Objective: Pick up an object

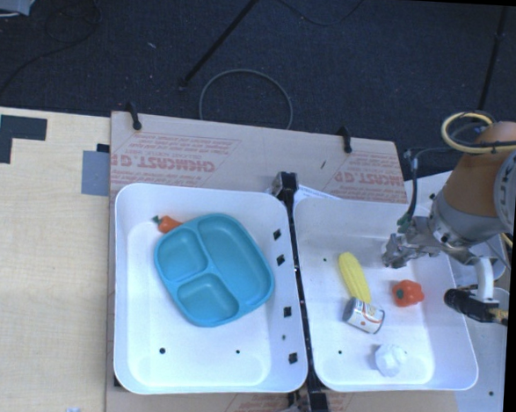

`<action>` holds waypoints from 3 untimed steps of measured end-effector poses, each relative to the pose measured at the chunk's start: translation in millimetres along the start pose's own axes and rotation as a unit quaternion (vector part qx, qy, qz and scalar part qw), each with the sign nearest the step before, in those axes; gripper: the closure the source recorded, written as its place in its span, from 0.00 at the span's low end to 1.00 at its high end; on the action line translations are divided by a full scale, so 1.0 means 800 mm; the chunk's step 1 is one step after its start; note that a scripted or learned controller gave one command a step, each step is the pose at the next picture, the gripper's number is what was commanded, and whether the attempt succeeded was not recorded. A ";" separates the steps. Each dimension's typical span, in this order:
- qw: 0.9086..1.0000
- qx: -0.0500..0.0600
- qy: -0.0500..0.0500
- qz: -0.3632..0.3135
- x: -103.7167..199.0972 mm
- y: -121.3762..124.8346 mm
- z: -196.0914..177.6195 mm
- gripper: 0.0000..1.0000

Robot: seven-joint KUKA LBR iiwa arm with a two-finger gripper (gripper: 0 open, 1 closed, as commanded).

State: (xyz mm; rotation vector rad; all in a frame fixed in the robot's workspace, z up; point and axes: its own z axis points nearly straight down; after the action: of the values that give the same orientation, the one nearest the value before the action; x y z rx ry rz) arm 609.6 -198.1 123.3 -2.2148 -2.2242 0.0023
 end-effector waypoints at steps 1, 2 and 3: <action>1.000 -0.003 -0.001 0.003 -0.001 -0.010 -0.074 1.00; 1.000 -0.002 -0.001 0.002 -0.003 -0.010 -0.121 1.00; 1.000 0.000 0.001 0.000 0.053 -0.015 -0.120 1.00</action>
State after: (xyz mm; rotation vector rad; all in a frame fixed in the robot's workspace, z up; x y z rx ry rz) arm 598.0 -156.2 219.1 -2.2149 -2.2228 0.0010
